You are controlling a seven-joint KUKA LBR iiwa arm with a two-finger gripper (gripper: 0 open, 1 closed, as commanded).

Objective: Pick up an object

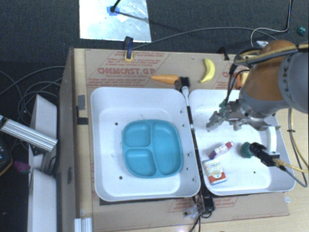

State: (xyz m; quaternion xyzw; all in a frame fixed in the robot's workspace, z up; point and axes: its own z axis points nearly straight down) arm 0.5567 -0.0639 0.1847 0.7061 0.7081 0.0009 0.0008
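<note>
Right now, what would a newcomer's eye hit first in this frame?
The bright blue divided plate sits in the left bin and grabs the eye first. Next comes the arm's orange band over the right bin, with the gripper near a small red-and-white tube and a small carton lying there. A banana and a carrot lie on the board behind the bins.

robot lab: bench (pixel 120 69), bins (pixel 106 100), cables (pixel 291 6)

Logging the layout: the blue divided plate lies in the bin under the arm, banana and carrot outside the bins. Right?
No: the camera view shows the blue divided plate in the other bin, away from the arm. Banana and carrot are outside.
</note>
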